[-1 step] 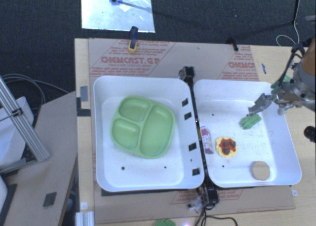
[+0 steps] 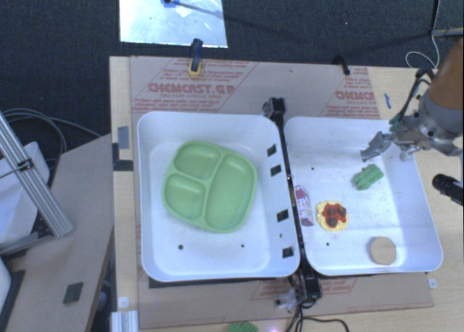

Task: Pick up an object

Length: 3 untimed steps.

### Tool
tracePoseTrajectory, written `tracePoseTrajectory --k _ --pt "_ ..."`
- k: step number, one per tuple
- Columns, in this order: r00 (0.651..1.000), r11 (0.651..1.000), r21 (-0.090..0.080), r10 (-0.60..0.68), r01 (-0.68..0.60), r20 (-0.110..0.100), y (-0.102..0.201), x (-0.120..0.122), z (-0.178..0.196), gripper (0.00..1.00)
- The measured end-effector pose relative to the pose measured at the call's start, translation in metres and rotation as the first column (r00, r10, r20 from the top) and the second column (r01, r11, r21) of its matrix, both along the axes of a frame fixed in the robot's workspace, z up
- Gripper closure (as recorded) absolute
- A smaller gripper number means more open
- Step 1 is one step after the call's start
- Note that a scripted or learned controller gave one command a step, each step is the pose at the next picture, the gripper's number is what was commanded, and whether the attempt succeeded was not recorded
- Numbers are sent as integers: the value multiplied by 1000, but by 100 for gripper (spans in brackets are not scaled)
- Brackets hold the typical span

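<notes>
Two white bins sit side by side on the bench. Right bin (image 2: 428, 251) holds four loose items: one tan round disc (image 2: 383, 250) near the front edge, one yellow round piece with dark red topping (image 2: 333, 215) just behind and left of it, one small packet (image 2: 302, 206) against the left wall by the divider, one green ridged piece (image 2: 367, 177) further back, mid-bin. All four lie apart from each other. Left bin (image 2: 152, 251) holds one light green divided plate (image 2: 210, 186), three compartments, lying flat. Gripper (image 2: 378, 145) is at the far part of the right bin, just behind the green ridged piece, nothing seen between its fingers. Cannot tell their spread from this angle.
</notes>
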<state>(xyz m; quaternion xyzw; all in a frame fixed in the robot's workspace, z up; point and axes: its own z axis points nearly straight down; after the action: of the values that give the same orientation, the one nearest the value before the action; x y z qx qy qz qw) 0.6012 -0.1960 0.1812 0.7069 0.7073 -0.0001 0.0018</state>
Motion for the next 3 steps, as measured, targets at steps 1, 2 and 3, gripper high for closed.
tracePoseTrajectory --k 1,2,3 --pt "1000 1000 4 0 0 -7 -10 0 -89 0" --pt "1000 1000 1 1 -1 3 -11 3 -72 100" --pt "1000 1000 2 10 -10 2 37 56 -97 100"
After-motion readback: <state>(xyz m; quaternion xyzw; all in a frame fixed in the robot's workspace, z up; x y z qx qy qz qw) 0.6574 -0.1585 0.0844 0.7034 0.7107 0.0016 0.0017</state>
